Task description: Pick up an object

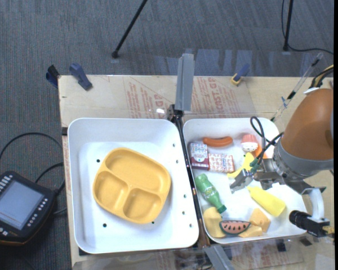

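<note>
Yellow plastic corn cob [267, 201] lying in the right white bin [270, 236], just beside and below the tool [240, 180]. Green plastic bottle [209, 191] left of it. Tool's dark fingers slightly parted, gripping nothing. Grey arm with orange band [310, 125] reaching in from right, bent low over the bin.

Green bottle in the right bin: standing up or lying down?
Lying down. The green bottle lies flat on the floor of the right bin, its long side showing, running diagonally beside the bin's left wall.
</note>
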### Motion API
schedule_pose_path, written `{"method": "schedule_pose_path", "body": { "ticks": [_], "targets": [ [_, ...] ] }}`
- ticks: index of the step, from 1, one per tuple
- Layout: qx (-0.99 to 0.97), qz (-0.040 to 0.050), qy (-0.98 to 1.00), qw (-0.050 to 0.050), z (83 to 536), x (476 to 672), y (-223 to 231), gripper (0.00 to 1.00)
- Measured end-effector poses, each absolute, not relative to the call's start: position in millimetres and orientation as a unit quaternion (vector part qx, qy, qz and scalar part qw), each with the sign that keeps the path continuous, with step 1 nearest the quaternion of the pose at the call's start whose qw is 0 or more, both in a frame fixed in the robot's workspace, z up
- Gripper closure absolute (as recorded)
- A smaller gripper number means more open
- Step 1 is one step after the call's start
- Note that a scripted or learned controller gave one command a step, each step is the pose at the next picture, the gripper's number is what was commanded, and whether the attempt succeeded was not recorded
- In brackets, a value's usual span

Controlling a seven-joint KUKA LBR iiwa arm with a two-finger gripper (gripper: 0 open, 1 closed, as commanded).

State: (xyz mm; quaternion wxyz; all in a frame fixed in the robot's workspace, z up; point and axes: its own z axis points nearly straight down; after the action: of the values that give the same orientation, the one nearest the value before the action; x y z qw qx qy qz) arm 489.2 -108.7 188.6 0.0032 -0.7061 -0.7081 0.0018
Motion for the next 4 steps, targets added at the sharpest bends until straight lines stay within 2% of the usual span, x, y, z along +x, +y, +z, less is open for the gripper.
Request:
{"method": "schedule_pose_path", "body": {
  "ticks": [1,2,3,4],
  "targets": [
    [-0.720,0.0012,-0.694,0.002,85,558.1,-152,0.00],
    [-0.758,0.0001,-0.652,0.005,86,510.3,-204,0.00],
    [-0.761,0.0002,-0.648,0.006,95,509.1,-206,1.00],
    [-0.775,-0.0034,-0.632,-0.003,214,533.5,-158,1.00]
  ]
}}
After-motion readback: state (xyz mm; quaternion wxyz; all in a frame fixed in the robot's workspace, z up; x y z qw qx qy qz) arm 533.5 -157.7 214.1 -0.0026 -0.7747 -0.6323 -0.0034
